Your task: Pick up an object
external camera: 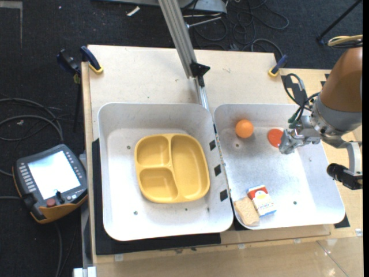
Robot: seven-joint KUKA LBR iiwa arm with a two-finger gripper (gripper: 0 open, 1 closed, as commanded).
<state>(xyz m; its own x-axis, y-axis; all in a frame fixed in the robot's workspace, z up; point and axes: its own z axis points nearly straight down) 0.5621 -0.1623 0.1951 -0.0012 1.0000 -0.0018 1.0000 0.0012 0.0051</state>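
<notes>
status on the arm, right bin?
Claw low in right bin, beside red object; nothing seen between its fingers. Orange ball sits apart, left of it. Nothing blocking the approach.

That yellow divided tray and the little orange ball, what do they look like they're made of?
The yellow tray looks like moulded plastic: one even colour, rounded compartment walls and a soft sheen. The orange ball is smooth and evenly coloured, so probably plastic or foam, though a real fruit can't be ruled out from this view. The white bin under the tray looks like matte plastic too.
</notes>
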